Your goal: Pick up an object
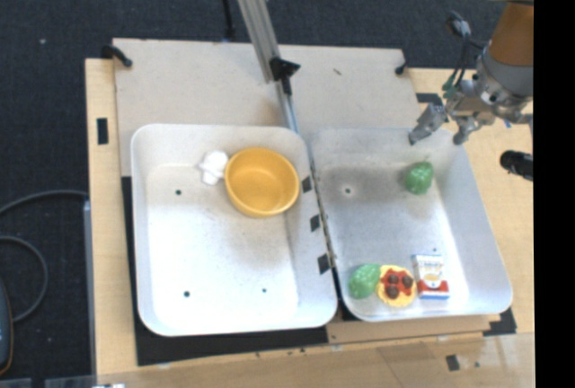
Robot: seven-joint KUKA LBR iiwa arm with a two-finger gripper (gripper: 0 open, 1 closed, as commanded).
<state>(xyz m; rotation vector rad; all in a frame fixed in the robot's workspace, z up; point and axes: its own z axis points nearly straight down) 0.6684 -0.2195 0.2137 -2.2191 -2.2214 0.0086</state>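
**Ana:** Green round object, a small lumpy ball by the look of it, sits in the upper part of the right shallow white bin, on the bare floor with nothing touching it. That one lies nearest the arm.

**Ben:** And the end effector?

**Ana:** It hangs above the far edge of the right bin, up and a little right of the green ball, apart from it. Its two fingers are spread with a clear gap between them, and nothing is between them.

**Ben:** What else is in that bin?

**Ana:** Three things lined up along the near edge: a second green rounded piece, a yellow disc with red and dark spots just beside it, then a small white carton with red and orange print. The three sit close together, well apart from the ball.

**Ben:** Anything in the way?

**Ana:** Nothing lies between the fingers and the ball. A slanted grey metal rail comes down to the divide between the bins, left of the arm.

**Ben:** The left bin?

**Ana:** The left white bin holds a yellow bowl, upright, in its upper right part, with a small white lump touching its left rim. Both bins rest on the light wooden desk.
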